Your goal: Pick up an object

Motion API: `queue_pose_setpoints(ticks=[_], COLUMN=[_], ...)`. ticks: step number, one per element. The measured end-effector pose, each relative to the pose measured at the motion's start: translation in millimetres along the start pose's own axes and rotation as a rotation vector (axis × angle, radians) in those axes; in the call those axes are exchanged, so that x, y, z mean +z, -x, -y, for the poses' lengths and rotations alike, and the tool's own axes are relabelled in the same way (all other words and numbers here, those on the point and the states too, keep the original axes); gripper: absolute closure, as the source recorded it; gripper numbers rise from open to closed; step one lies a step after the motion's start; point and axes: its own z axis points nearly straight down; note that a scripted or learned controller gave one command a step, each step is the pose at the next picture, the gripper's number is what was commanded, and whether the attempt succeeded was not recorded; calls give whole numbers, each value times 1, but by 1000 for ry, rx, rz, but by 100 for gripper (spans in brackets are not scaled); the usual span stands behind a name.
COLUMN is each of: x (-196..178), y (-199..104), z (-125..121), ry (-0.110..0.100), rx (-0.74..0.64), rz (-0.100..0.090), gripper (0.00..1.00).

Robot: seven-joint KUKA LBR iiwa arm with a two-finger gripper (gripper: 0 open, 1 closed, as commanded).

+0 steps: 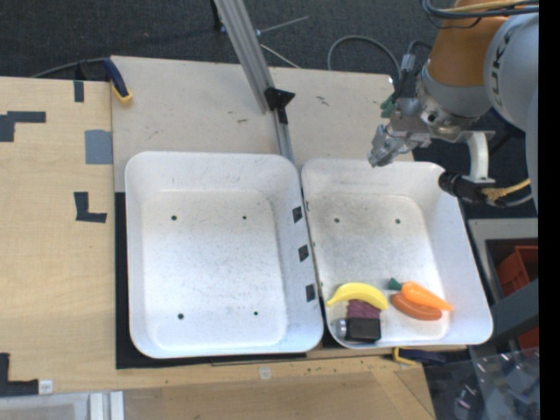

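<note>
**A:** Starting at the jaws (pixel 383 154): we see them hanging over the far rim of the right bin (pixel 455 234), pinching nothing. We cannot tell whether they are spread or pressed together.

**B:** Where do we find the objects?

**A:** Clustered in that bin's near corner: a banana (pixel 357 295), a carrot (pixel 420 302) and a dark block (pixel 363 328), well apart from the jaws.

**B:** So we judge the approach step is in hand. Next calls for travel toward that corner, then descent over one item. The left bin (pixel 144 234) needs no visit.
</note>
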Motion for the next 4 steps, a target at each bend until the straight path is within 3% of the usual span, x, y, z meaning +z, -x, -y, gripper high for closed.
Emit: queue_pose_setpoints(ticks=[1, 4], x=[17, 21], y=[-49, -193], z=[13, 51], ry=[-9, -10], rx=[-3, -3], rz=[-2, -1], gripper=[100, 100])
